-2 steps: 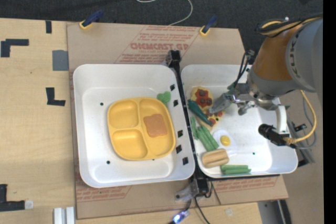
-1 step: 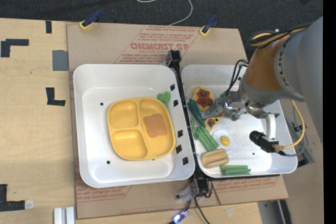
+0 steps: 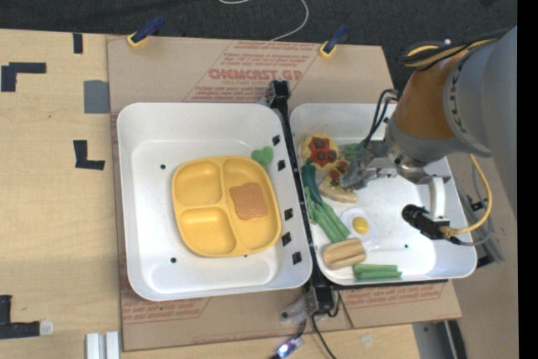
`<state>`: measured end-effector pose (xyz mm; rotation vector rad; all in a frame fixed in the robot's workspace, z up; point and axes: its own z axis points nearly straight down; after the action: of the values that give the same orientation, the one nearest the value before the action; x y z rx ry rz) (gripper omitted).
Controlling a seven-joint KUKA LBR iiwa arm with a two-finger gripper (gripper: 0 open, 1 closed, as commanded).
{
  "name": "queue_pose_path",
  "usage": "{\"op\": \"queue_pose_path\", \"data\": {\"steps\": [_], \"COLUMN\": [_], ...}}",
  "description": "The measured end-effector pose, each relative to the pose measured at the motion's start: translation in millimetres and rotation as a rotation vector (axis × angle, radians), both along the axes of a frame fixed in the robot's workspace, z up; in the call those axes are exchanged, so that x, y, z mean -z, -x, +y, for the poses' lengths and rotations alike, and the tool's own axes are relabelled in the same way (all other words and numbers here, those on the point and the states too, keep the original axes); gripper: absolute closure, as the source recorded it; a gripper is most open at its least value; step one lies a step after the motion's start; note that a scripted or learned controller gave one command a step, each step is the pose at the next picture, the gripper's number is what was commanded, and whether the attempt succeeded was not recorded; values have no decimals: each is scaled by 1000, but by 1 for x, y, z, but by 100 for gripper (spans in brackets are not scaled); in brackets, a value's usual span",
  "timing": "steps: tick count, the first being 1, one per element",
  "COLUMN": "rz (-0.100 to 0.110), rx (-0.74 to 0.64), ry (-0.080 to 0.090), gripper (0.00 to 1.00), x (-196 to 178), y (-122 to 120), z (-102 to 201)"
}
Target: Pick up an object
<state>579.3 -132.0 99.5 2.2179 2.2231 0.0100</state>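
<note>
The big grey arm with its orange band [image 3: 429, 109] is looming nearest the lens, reaching in from the right over the right-hand shallow white bin [image 3: 454, 265], and at its tip the two-finger gripper [image 3: 357, 171] is hanging low over the toy pizza slice with red toppings [image 3: 326, 157], right at that slice's right edge. The tip is dark and blurred against the food, so whether it is apart or together I cannot tell, and nothing is showing clearly as held. Just below the slice a pale wedge [image 3: 340, 194] is lying, and a bunch of long green bean-like pieces [image 3: 324, 210] is running down the bin's left side beside it. Further out a small yellow-centred fried egg piece [image 3: 360, 224], a tan hot-dog bun [image 3: 344, 252] and a flat green pod [image 3: 377, 271] are resting near the bin's front wall. In the left-hand white bin [image 3: 143, 181] a yellow divided plastic plate [image 3: 202, 202] is carrying a brown round patty [image 3: 249, 200], with a small green leaf piece [image 3: 263, 155] just beside its rim. To do this step well, the arm is probably best centring on one item only, the slice, coming straight down so neighbouring pieces are not getting pinched too, then lifting slowly.
</note>
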Motion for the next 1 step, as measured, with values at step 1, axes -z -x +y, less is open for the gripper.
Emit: {"op": "queue_pose_path", "data": {"steps": [1], "rz": [3], "rx": [0], "ry": [4], "gripper": [100], "x": [-46], "y": [-7], "z": [7]}}
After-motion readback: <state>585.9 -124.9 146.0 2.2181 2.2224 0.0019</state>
